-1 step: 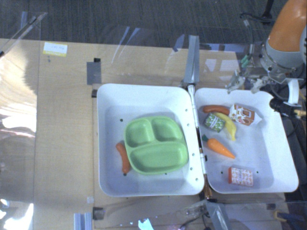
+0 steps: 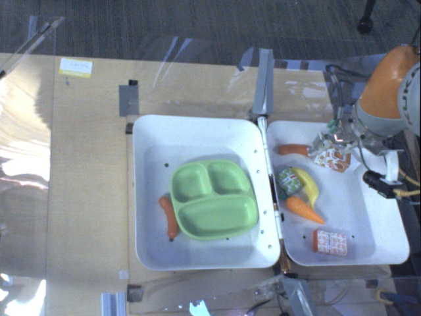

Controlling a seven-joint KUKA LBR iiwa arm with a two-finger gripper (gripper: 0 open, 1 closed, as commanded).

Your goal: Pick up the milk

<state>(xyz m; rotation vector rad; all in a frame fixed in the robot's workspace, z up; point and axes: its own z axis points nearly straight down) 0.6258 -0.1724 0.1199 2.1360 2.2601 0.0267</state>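
A small white carton with red-orange print, which looks like the milk (image 2: 333, 158), lies on its side near the back of the right bin (image 2: 388, 239). My gripper (image 2: 339, 137) hangs under the grey wrist with the orange band, right at the carton's far edge. The view does not settle whether it touches the carton.
The right bin also holds a brown sausage (image 2: 293, 150), a green can (image 2: 288, 180), a banana (image 2: 308, 186), a carrot (image 2: 304, 208) and an orange-and-white box (image 2: 330, 242). In the left bin (image 2: 148, 242) sits a green divided plate (image 2: 214, 199) with an orange sausage (image 2: 170, 217) beside it.
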